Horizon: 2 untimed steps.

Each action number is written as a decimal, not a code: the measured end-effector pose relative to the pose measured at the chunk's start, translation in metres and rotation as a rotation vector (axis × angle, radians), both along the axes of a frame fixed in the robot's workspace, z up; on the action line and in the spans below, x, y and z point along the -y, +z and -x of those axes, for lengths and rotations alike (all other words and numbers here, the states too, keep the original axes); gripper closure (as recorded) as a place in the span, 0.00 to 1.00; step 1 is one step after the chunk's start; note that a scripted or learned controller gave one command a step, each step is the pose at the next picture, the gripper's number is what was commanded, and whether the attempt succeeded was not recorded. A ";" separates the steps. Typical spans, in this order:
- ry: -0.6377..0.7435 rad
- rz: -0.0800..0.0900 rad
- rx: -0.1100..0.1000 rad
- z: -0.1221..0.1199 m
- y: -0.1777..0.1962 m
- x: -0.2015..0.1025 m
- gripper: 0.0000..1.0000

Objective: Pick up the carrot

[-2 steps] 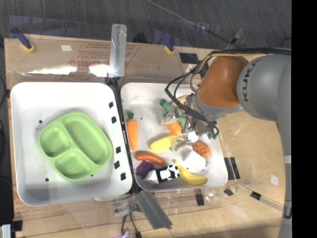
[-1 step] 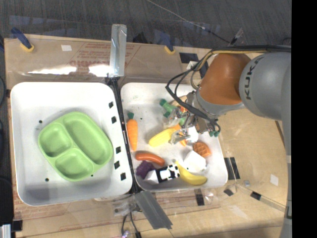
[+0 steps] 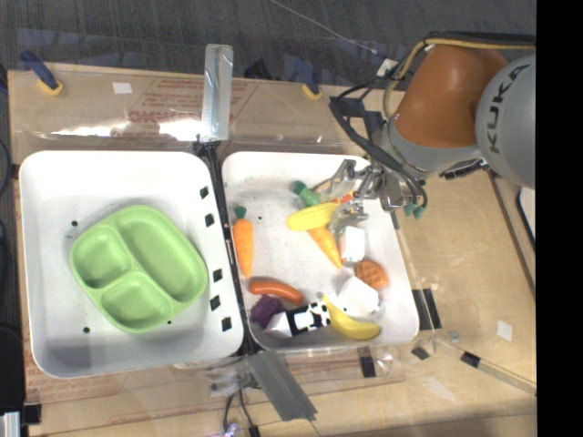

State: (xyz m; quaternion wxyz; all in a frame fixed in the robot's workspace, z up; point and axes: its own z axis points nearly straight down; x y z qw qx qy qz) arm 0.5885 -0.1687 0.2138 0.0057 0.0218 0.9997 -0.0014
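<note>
1. carrot [image 3: 243, 245] lies at the right bin's [image 3: 401, 285] left wall, well apart from my gripper [image 3: 351, 189]
2. gripper hovers at the top right, over yellow corn [image 3: 312, 216]
3. i cannot tell its finger opening

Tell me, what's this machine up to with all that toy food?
A robot arm reaches in from the right, and its gripper hangs over the far side of the right bin, which holds a jumble of toy food. A carrot lies by that bin's left wall, apart from the gripper and not yet picked up. The left bin holds a green divided plate.
</note>
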 end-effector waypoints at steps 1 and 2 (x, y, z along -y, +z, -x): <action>0.021 -0.006 -0.011 0.005 -0.001 -0.134 1.00; 0.086 -0.003 -0.002 -0.018 0.079 -0.180 1.00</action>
